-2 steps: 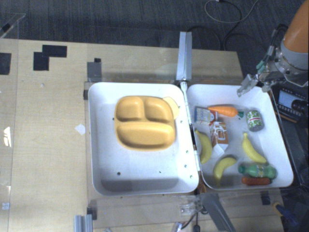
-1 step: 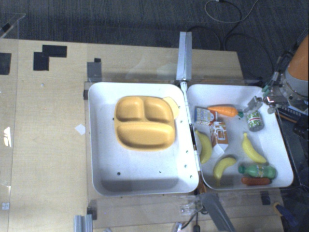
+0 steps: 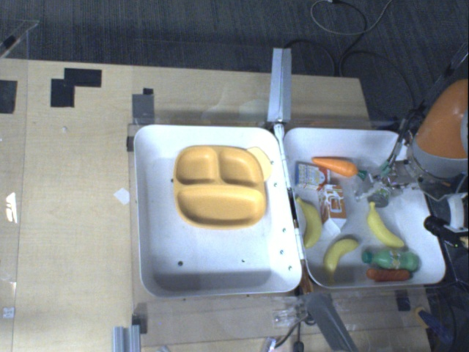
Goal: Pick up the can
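Eyes on the right bin [image 3: 437, 270], where the can [image 3: 333, 200] appears to be the small item with the white and reddish-brown label, lying near the middle of the bin floor, though the view is too soft to be sure of its shape. Just above it to the left there's a white and blue packet [image 3: 308, 173], and an orange carrot [image 3: 334, 166] lies across the far end, touching or nearly touching that packet. Below the can on the left, a yellow banana [image 3: 311, 224] runs along the bin's left wall, a second banana [image 3: 341, 251] curls near the front, and a third banana [image 3: 383, 227] sits off to the can's right. Down in the front right corner there's a green bottle [image 3: 392, 258] on its side with a red item [image 3: 388, 275] tight against it. Now the gripper [image 3: 379, 188]: it hangs over the right part of this bin, to the right of the can and apart from it, just above the third banana's upper tip, with the grey arm and its orange band [image 3: 443, 130] coming in from the right. Whether it's open or closed I cannot tell, as the metalwork blurs together here. Over in the left bin [image 3: 157, 255], a yellow divided tray [image 3: 218, 185] sits alone.
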Tool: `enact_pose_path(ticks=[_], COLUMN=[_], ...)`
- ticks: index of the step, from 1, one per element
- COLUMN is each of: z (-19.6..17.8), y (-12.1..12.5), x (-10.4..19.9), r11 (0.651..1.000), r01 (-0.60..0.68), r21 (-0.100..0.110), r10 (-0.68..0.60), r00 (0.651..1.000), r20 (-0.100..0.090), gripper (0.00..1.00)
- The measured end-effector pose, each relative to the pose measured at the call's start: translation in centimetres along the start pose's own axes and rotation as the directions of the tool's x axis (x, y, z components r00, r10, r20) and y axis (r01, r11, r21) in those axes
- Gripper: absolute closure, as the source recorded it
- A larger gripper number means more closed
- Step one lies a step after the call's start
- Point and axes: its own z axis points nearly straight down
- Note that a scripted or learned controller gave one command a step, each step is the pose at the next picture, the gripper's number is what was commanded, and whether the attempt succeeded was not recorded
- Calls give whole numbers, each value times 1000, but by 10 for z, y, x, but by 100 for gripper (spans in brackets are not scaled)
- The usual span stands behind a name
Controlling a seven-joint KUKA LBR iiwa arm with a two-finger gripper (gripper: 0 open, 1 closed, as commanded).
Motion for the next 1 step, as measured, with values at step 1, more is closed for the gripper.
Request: enact_pose_path(ticks=[1], z=[-12], y=[3], x=[1], r11=[1000], r01=[2], r21=[-6], r10=[-2], r00=[1000], r20=[1], gripper=[100])
